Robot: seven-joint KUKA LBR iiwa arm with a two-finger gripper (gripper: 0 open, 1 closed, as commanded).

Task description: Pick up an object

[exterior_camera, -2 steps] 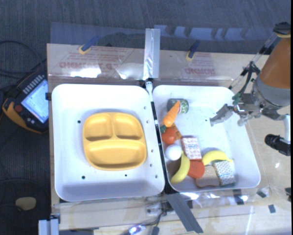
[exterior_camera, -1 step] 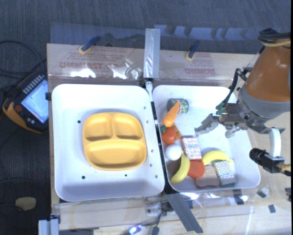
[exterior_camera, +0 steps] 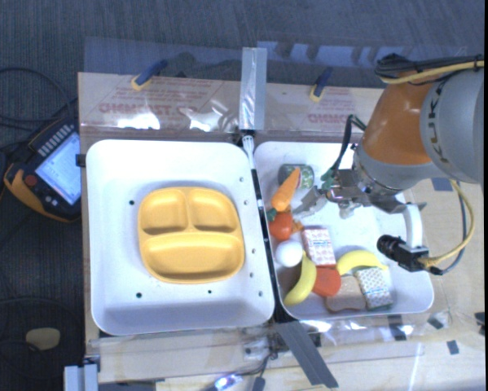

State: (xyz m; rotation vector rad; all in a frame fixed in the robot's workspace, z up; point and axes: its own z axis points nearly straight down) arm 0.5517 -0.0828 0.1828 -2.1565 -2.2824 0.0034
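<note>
At the near edge of the right bin (exterior_camera: 423, 300) the toy food is heaped together: a slice of bread (exterior_camera: 345, 302), a speckled sponge-like block (exterior_camera: 375, 286), a red tomato piece (exterior_camera: 327, 282), a banana (exterior_camera: 301, 283) and a second yellow piece (exterior_camera: 359, 260). Just behind them lie a white egg (exterior_camera: 289, 254), a small red-and-white carton (exterior_camera: 318, 245) and a second tomato (exterior_camera: 281, 226), then a carrot (exterior_camera: 286, 190) leaning toward a green can (exterior_camera: 296, 174) at the far corner. Any of these could be the thing to pick; they crowd the bin's left side, touching one another, probably because they were tipped in loosely. The gripper (exterior_camera: 318, 199) hangs low over the bin just right of the carrot, its fingers seemingly parted with nothing between them, likely lining up on something in that cluster. In the left bin (exterior_camera: 97, 218) a yellow divided plate (exterior_camera: 191, 233) sits alone in the middle. The tabletop (exterior_camera: 455, 218) shows at the right.
</note>
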